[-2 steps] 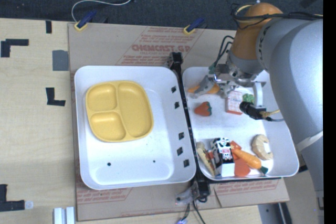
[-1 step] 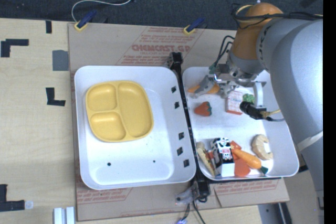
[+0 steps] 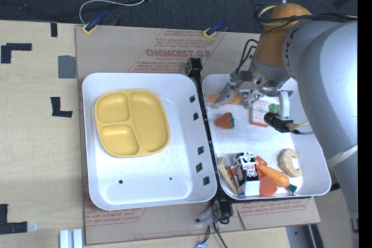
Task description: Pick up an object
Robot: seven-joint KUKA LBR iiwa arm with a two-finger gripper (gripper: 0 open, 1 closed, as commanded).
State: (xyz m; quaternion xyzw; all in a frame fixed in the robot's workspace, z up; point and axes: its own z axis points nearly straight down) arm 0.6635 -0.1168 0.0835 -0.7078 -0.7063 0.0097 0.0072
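Orange-banded arm's gripper low in right bin, upper end. Finger state: cannot tell. Nearest obj, strawberry, lies just below-left, apart from gripper.

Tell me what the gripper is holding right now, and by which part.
It cannot be told. The gripper is low in the right bin, close to an orange piece and a small carton, but no object shows between its fingers.

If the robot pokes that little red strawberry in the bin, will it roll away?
Probably a wobble, not a real roll: the strawberry looks rounded but tapered, with a green top. It looks like light, hard toy food, so it may slide on the smooth white bin.
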